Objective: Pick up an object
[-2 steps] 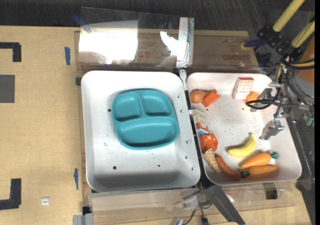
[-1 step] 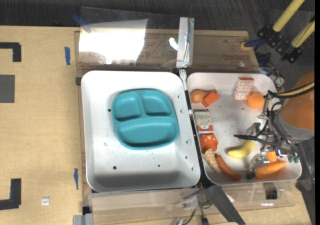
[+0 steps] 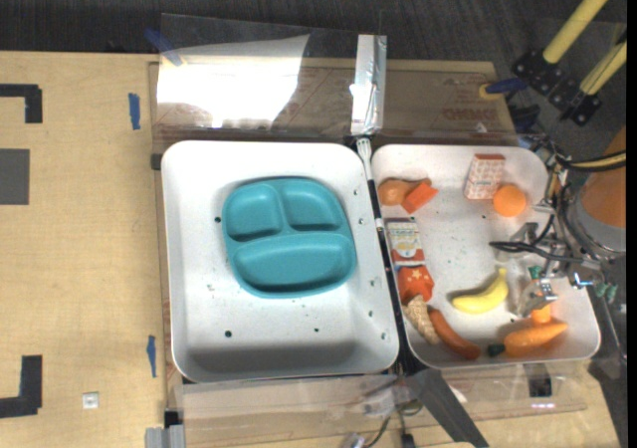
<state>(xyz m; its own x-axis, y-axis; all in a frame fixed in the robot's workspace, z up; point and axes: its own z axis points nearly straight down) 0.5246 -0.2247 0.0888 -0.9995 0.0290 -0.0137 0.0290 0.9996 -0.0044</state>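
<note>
The right white bin [image 3: 453, 247] holds several toy foods. A yellow banana [image 3: 479, 298] lies near its front, with an orange carrot [image 3: 534, 337] and a brown sausage [image 3: 453, 333] just in front of it. An orange ball [image 3: 510, 200] and a small pink carton [image 3: 485, 175] sit at the back right. My gripper [image 3: 529, 287] hangs low over the bin's right side, right beside the banana's right end and above the carrot. I see nothing held in it.
The left bin [image 3: 189, 267] carries a teal divided plate [image 3: 288, 235]. Along the right bin's left wall lie orange and red pieces [image 3: 408, 193], a small packet [image 3: 403, 240] and a red fruit [image 3: 416, 282]. Cables and the arm's orange band [image 3: 607, 199] crowd the right edge.
</note>
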